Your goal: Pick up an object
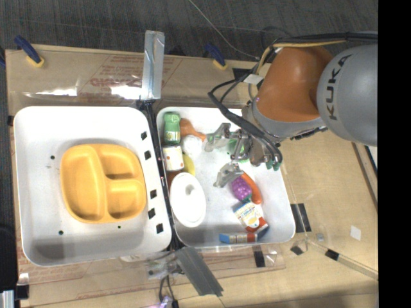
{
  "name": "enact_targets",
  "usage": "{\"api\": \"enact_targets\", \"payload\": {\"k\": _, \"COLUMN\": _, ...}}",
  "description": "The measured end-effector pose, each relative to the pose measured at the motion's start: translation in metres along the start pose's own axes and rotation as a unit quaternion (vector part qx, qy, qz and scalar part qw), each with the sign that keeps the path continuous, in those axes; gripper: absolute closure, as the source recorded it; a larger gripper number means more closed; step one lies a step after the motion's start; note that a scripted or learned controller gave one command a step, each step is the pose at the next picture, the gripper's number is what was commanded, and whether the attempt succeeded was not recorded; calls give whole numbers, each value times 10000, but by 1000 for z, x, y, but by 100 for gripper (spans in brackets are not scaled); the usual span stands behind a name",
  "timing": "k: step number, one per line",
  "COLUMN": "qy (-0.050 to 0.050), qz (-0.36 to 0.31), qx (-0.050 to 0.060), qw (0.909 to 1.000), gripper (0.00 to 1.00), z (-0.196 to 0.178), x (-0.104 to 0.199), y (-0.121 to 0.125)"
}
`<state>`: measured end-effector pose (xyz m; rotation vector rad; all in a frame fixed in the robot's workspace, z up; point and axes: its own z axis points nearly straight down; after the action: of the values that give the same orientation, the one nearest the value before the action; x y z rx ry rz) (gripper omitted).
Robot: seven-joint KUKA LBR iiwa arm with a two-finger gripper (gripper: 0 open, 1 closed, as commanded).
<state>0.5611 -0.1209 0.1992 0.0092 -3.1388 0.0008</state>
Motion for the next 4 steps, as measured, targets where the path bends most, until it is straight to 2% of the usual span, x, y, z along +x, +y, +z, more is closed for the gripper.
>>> {"api": "enact_targets", "payload": {"k": 1, "qy": 22, "qz": -102, "qx": -13, "qw": 9999, "gripper": 0, "z": 75, "x": 34, "y": -52}}
{"api": "enact_targets", "payload": {"k": 2, "qy": -12, "qz": 85, "qx": -6, "qw": 10000, "gripper": 0, "z": 98, "x": 8, "y": -88}}
{"api": "enact_targets", "payload": {"k": 3, "qy": -3, "qz": 716, "qx": -10, "qw": 9974, "gripper": 0, "z": 109, "x": 22, "y": -63}}
{"api": "enact_targets", "payload": {"k": 4, "qy": -3, "qz": 679, "qx": -10, "qw": 9977, "gripper": 100, "z": 100, "x": 20, "y": -62}}
